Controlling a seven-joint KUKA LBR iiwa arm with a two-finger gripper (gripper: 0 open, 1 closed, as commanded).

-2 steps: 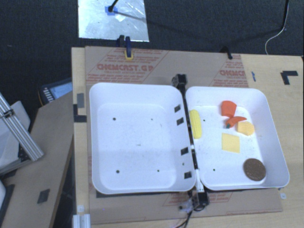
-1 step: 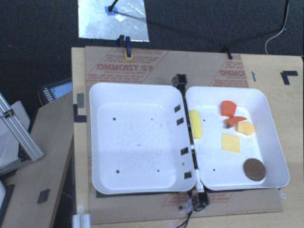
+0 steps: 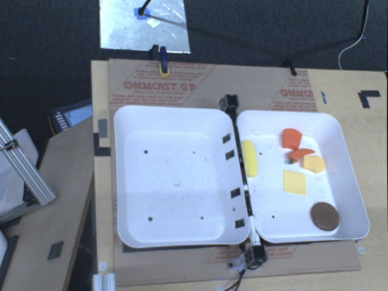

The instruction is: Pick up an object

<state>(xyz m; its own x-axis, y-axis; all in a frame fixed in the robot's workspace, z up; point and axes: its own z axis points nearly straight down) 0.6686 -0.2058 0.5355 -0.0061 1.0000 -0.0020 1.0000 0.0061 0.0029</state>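
The right bin (image 3: 348, 162) holds several small objects. A yellow corn cob (image 3: 249, 157) lies along its left wall. An orange carrot-like piece (image 3: 292, 140) sits near the back, with a smaller orange bit (image 3: 299, 155) just in front of it. A yellow-orange block (image 3: 314, 163) rests to the right of that. A flat yellow square (image 3: 295, 182) lies in the middle. A brown round disc (image 3: 325, 216) sits at the front right corner.
The left bin (image 3: 124, 162) stands beside the right one, joined by black clips along the shared wall (image 3: 237, 174). A shiny metal sheet (image 3: 144, 16) lies beyond the bench. An aluminium rail (image 3: 24, 165) slants at the far left.
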